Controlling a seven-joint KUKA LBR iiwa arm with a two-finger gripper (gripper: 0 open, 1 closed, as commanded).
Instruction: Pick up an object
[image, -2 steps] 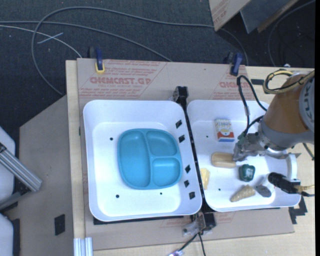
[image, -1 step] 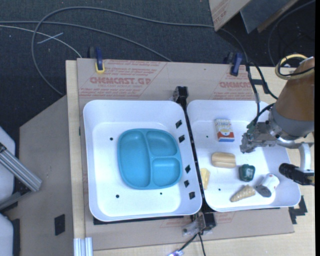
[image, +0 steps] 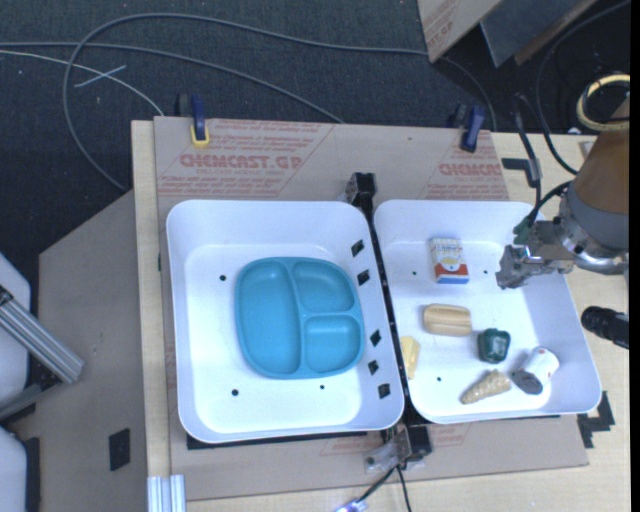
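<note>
We see the gripper (image: 515, 268) hanging over the upper right part of the right bin (image: 420, 225), and we cannot tell how it is set. Nothing shows in its grasp. Taking the gripper as our landmark, the small carton (image: 449, 260) with its blue, white and orange label lies just to its left; the print on it is too small for us to read. The tan bread roll (image: 447, 319) sits below and left of the gripper, the dark green object (image: 493, 345) below it, and the cone-shaped piece (image: 485, 387), grey lump (image: 526, 380) and white piece (image: 545, 361) further below. A yellow wedge (image: 409, 356) lies lower left. Well to the gripper's left, the left bin (image: 190, 300) holds a blue divided plate (image: 300, 316). On the bench (image: 245, 150), red lettering reads "CHEMCAST GP".
</note>
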